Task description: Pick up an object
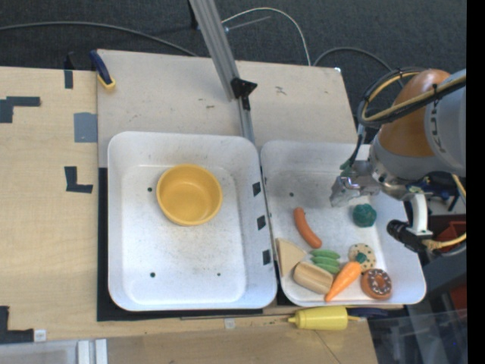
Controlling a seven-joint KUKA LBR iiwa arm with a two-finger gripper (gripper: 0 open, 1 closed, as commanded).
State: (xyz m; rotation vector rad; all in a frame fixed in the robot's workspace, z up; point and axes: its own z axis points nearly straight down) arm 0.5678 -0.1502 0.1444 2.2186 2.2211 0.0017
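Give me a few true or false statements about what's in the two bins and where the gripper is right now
1. The yellow bowl sits in the left bin. True.
2. The sausage lies in the left bin. False: it lies in the right bin.
3. The gripper is over the right bin. True.
4. The carrot is between the gripper's fingers. False: it lies in the bin, apart from the gripper.
5. The green ball is inside the bowl. False: it's in the right bin.

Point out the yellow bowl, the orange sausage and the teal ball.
yellow bowl (189,195), camera view, inner floor.
orange sausage (307,227), camera view, middle of its length.
teal ball (364,215), camera view, top surface.
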